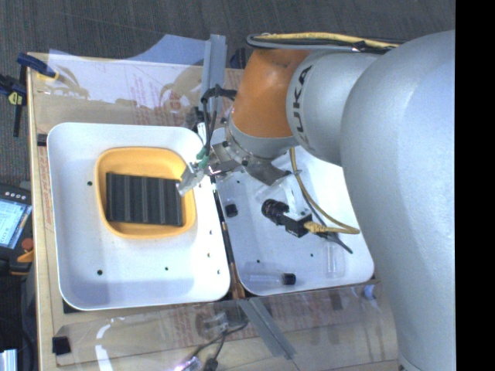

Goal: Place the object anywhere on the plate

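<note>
arm (371, 130) covers most of right bin (255, 246), far side and much of right wall out of sight. small dark bit (288, 279) near its front wall, way too tiny to make out. screen gadget (11, 221) cut off at left edge. claw (190, 178) blurry by plate (139, 154) rim.

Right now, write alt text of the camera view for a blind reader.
A dark ribbed rectangular block lies on a yellow plate in the left white bin. The grey KUKA arm holds its gripper over the plate's right edge; a small black piece lies in the right bin.
</note>
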Action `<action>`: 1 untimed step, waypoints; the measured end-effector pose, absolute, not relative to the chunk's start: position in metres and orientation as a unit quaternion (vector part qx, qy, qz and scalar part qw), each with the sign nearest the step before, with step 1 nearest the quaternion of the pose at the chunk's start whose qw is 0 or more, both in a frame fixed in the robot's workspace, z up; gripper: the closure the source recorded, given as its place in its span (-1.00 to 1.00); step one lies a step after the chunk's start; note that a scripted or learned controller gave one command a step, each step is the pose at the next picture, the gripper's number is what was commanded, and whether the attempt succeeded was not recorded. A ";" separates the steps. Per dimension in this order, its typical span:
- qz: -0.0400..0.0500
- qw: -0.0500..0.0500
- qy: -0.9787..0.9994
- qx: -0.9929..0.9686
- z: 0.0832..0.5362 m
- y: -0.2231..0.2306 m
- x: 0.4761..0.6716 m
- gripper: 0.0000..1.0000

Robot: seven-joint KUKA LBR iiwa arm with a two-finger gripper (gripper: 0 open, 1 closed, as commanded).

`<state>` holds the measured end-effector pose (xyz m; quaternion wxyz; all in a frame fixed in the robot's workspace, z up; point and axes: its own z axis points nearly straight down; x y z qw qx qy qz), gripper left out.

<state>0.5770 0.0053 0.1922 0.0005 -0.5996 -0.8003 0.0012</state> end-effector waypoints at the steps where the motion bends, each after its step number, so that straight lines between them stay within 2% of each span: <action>1: 0.001 0.001 -0.806 -0.592 0.191 0.059 0.600 -1.00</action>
